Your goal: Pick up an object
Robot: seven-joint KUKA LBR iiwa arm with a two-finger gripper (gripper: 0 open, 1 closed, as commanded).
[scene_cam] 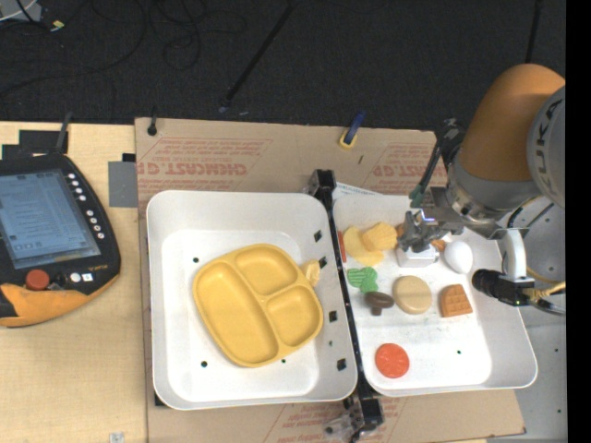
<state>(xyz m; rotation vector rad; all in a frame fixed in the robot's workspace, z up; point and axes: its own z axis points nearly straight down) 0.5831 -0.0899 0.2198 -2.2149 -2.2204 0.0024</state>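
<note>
The right bin (503,363) holds several toy foods: a yellow chunk (375,238), a green piece (362,278), a dark brown piece (378,300), a tan round bun (412,294), an orange-brown waffle square (453,301), a white egg (457,256) and a red disc (392,360). My gripper (417,242) hangs low over the upper middle of this bin, between the yellow chunk and the egg, just above the bun. Nothing shows held between its fingers.
The left bin (175,247) carries a yellow three-part divided plate (256,301). A black divider clip runs between the bins (334,275). A teach pendant (51,233) lies on the bench at far left. The arm's orange band (508,118) looms over the right bin's far corner.
</note>
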